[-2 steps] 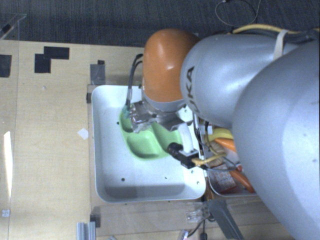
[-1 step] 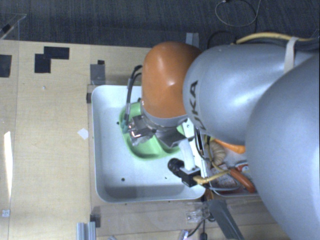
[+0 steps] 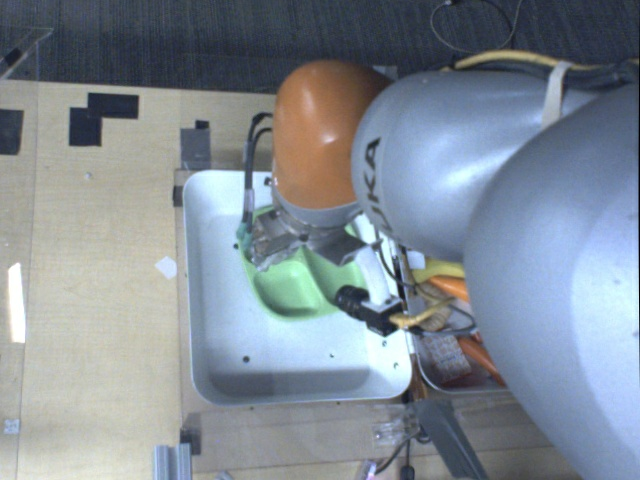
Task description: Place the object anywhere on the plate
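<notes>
Hovering directly over green plate [image 3: 290, 290] in left bin [image 3: 215, 298], wrist and orange band [image 3: 315, 138] blocking the gripper; open or closed, cannot tell. Object hidden under wrist, if carried at all. Plate lying straight below, so drop looking near-vertical.

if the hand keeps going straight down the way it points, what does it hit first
Most likely the green plate in the left white bin: the hand points down right over it. How far above it hangs can't be judged from this slanted view.
</notes>
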Robot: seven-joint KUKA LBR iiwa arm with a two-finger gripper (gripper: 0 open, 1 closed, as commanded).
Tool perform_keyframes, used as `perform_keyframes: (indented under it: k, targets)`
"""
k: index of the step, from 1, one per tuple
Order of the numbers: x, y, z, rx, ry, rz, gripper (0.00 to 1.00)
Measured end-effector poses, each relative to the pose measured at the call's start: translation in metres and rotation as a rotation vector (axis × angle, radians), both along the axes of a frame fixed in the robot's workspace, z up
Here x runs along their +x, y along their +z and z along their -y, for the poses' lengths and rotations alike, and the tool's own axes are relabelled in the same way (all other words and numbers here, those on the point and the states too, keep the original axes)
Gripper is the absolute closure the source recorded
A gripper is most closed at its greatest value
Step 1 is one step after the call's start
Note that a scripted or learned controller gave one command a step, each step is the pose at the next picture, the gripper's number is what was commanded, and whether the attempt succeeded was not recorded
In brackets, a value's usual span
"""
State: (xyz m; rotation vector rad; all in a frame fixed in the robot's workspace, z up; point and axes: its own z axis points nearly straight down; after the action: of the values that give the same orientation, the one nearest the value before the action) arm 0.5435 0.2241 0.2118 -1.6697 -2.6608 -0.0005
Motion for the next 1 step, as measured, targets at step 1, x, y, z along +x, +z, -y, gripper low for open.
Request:
perform_keyframes:
  k: [1]
  targets:
    - [0.0151, -0.0073, -0.0003, 0.0, -0.013, 0.0, 1.0]
